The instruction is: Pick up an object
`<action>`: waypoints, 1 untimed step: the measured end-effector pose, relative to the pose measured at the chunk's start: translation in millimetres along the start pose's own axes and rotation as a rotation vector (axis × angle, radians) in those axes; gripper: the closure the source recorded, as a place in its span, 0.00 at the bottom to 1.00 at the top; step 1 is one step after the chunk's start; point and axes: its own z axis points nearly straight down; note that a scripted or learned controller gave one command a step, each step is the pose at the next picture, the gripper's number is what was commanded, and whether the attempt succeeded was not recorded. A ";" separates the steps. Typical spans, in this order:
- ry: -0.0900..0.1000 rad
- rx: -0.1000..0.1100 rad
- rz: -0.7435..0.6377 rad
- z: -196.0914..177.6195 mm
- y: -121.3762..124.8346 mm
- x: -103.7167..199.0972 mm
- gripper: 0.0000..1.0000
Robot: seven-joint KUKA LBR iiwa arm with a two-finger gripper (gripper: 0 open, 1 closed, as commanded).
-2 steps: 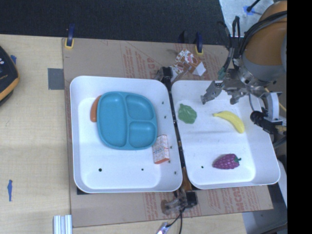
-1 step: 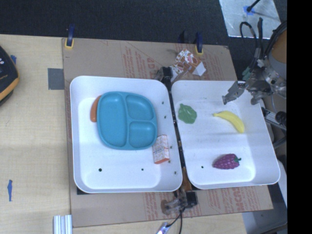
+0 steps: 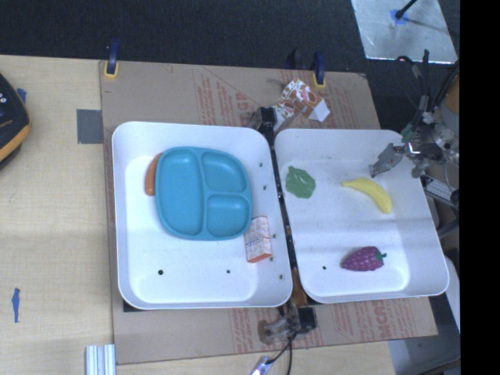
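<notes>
1. Landmark: banana point(image 3: 369, 193), lying in the right bin point(image 3: 406, 283).
2. Gripper point(image 3: 384, 164) hovers just up-right of the banana, not touching it; fingers look slightly apart w/ nothing between them.
3. Green leafy toy point(image 3: 299, 182) sits left of the banana; purple grape bunch point(image 3: 362, 259) lies below it.
4. Far left of the banana: blue divided plate point(image 3: 203, 193) in the left bin point(image 3: 133, 209), small carton point(image 3: 258, 239) at the plate's lower right.

Wooden bench point(image 3: 55, 233); cardboard sheet point(image 3: 195, 92) on it; two white bins point(image 3: 129, 209) atop.
</notes>
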 end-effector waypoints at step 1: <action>0.001 0.000 -0.002 95.8 -10.6 1.8 0.00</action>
